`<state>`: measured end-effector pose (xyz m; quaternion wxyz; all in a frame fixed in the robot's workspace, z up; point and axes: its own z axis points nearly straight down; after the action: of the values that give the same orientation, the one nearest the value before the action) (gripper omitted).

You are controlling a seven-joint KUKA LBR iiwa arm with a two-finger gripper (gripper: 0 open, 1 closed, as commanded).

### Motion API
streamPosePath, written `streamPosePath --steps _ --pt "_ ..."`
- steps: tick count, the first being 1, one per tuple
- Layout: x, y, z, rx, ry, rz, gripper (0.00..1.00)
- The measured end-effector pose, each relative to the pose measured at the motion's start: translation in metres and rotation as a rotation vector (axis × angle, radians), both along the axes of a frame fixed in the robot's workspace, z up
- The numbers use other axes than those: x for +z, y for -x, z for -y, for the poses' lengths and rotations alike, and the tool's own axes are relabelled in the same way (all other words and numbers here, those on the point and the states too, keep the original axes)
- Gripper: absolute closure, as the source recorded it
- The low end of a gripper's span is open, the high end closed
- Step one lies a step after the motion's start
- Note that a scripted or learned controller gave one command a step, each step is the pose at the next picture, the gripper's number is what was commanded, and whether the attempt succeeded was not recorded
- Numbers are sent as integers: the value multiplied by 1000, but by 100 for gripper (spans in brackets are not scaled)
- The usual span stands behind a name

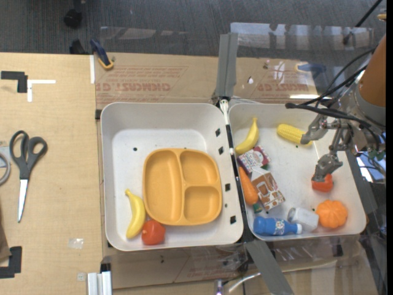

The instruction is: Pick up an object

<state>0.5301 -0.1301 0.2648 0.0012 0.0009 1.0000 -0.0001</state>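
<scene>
My jaws [323,154] hang over the right bin [354,165], metal fingers spread apart with nothing between them; one fingertip sits just above a small red tomato-like piece [322,183] by the right wall. That bin is smooth white plastic and crowded: a bumpy yellow corn cob [291,133] near the top, a curved banana [248,137] against the left wall, an orange carrot [248,186], two printed snack packets [263,177], a blue bottle [276,227] lying flat, and a ribbed orange pumpkin shape [332,214] in the lower right corner. The left bin [123,128] holds a glossy yellow three-part plate [182,186], a second banana [136,214] and a red tomato [153,233]. Scissors [26,165] lie on the wooden bench [49,226], well apart.
</scene>
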Motion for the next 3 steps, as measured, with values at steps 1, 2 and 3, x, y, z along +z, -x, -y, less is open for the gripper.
streamPosePath --steps 1,2,3 --pt "-107 -16 78 -177 0 0 0" --pt "-172 5 91 -274 -1 0 0" --pt "-162 2 89 -268 1 4 100"
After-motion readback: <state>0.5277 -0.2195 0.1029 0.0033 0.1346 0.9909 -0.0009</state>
